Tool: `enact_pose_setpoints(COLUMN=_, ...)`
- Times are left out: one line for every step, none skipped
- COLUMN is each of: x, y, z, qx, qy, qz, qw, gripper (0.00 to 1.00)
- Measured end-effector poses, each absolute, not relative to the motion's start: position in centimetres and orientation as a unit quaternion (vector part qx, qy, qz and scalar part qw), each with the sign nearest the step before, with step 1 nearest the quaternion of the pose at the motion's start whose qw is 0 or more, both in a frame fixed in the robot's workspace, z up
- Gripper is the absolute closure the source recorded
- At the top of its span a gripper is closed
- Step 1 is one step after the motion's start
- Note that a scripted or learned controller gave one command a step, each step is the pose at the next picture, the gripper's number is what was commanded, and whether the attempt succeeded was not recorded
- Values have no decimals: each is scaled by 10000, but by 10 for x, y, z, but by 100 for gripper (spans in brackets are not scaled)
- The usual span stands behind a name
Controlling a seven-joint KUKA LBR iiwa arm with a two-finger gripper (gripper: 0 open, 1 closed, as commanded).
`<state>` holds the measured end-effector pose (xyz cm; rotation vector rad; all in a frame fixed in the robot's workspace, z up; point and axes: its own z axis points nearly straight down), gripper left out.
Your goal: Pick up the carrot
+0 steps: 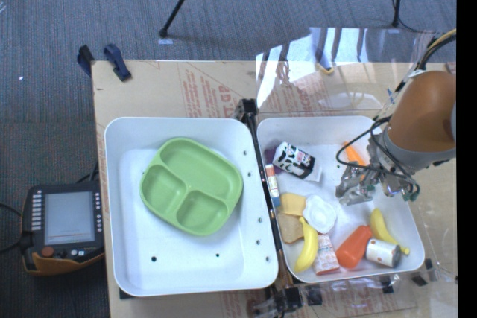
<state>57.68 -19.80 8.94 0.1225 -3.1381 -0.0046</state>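
Note:
The carrot (355, 155) shows as a small orange piece near the back right of the right bin (328, 123), partly hidden by a black cable and the wrist. My gripper (356, 188) hangs low over the bin floor just in front of the carrot, at the bin's right-centre. The grey arm with its orange band (422, 114) reaches in from the right above it. Nothing can be seen held in the gripper.
The right bin also holds a black-and-white carton (293, 159), a white cup (320, 214), bread slices (291, 216), two bananas (307, 248), an orange bottle (353, 247) and a can (382, 252). A green divided plate (191, 186) lies in the left bin (127, 249).

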Motion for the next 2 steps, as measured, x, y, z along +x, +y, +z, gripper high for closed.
enact_pose_setpoints(x=578, y=-198, z=91, qx=394, qy=-9992, qz=-8, qw=-13, gripper=0)
enact_pose_setpoints(x=580, y=-197, z=102, qx=398, qy=-9992, qz=-13, qw=-35, gripper=100)
